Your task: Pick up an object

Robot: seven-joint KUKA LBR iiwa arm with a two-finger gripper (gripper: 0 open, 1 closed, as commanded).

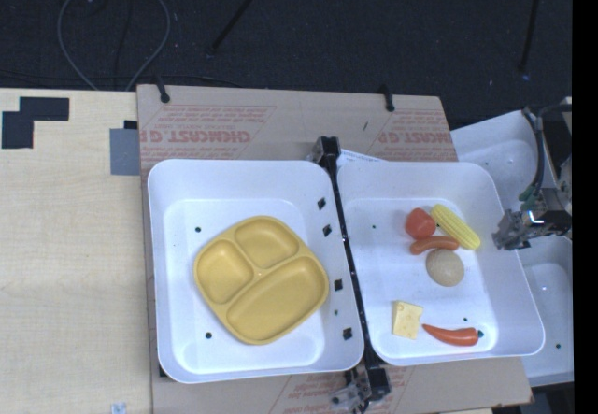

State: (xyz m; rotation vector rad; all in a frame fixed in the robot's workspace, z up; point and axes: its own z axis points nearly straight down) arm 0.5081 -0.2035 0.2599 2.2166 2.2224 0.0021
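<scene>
The right bin (505,309) holds several toy foods. A red tomato (420,221), a yellow corn cob (456,226) and a red sausage (434,245) lie bunched near its far right. Just below them rests a beige potato (445,267). Near the front lie a yellow cheese wedge (406,320) and a red chili pepper (451,335). My gripper (513,233) hangs at the right bin's right rim, outside the food, with nothing seen in it. It is small and dark against the bench.
A yellow divided plate (262,279) lies in the left bin (177,216). A black divider (338,253) runs between the bins. Cardboard (280,127) lies beneath them, and a white surface (551,291) sits to the right under the arm.
</scene>
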